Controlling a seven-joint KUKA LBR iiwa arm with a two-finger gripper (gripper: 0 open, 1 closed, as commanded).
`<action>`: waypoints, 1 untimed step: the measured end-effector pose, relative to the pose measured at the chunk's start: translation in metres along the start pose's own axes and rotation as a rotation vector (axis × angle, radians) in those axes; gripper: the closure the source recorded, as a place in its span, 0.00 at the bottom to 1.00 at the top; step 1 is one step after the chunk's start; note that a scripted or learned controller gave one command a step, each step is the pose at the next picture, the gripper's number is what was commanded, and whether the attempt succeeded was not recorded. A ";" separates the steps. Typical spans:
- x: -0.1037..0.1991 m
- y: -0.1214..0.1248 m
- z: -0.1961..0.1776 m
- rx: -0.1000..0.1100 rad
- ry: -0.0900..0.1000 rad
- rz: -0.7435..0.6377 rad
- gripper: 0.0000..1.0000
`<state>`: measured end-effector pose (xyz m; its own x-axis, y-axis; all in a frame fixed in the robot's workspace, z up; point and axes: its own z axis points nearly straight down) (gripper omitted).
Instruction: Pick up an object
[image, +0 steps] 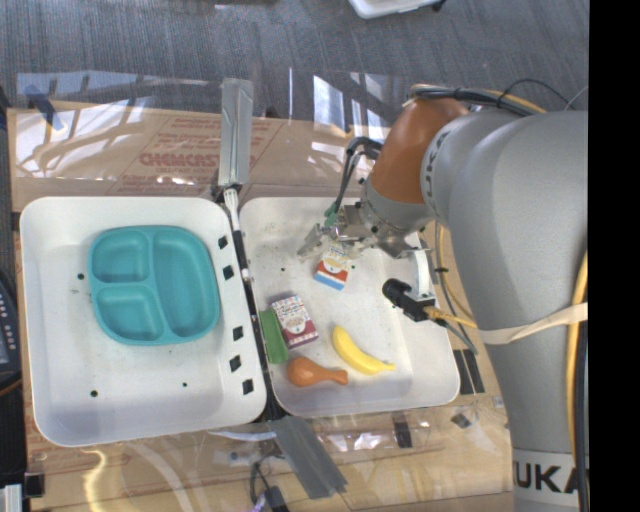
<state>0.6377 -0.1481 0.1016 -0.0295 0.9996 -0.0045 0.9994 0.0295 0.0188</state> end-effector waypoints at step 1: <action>-0.016 -0.019 -0.021 0.019 0.004 -0.079 0.00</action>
<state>0.6185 -0.1641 0.1225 -0.1082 0.9941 -0.0008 0.9941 0.1082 -0.0007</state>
